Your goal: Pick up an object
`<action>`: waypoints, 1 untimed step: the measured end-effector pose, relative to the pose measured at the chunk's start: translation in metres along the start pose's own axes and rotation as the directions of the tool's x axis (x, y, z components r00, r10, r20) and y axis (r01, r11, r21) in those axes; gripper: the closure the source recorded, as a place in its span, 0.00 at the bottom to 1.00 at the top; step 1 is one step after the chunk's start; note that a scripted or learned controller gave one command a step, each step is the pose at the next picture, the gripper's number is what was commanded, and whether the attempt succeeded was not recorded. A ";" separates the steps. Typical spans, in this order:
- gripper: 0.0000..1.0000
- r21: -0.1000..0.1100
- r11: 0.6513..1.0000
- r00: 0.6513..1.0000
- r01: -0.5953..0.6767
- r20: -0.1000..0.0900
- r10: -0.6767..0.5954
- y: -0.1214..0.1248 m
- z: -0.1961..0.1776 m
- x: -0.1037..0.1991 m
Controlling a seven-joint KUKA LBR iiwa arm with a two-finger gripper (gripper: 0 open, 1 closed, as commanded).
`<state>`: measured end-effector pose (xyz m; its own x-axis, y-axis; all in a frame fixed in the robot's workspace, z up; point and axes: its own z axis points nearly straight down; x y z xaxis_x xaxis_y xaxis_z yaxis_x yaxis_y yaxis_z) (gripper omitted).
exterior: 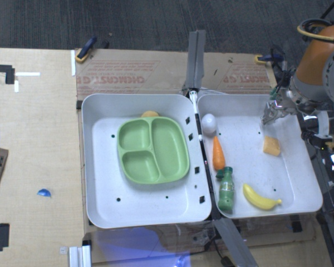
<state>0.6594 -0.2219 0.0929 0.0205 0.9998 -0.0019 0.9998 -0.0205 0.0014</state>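
Observation:
In the right bin (300,199) lie a white egg-shaped ball (209,123), an orange carrot (218,153), a green bottle (226,189), a yellow banana (261,197) and a tan bread-like chunk (271,146). My gripper (270,114) hangs over the bin's far right part, above and behind the tan chunk, with nothing seen between its fingers. The arm with its orange band (317,54) comes in from the upper right.
The left bin (94,166) holds a green three-compartment plate (153,149), with a small yellow object (150,114) peeking out behind it. A grey divider post (195,60) rises between the bins at the back. Cardboard lies behind the bins.

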 end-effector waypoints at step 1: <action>0.00 0.006 1.000 1.000 0.008 -0.016 -0.008 0.002 0.000 0.010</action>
<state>0.6612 -0.2117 0.0926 0.0124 0.9998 0.0139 0.9999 -0.0123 -0.0048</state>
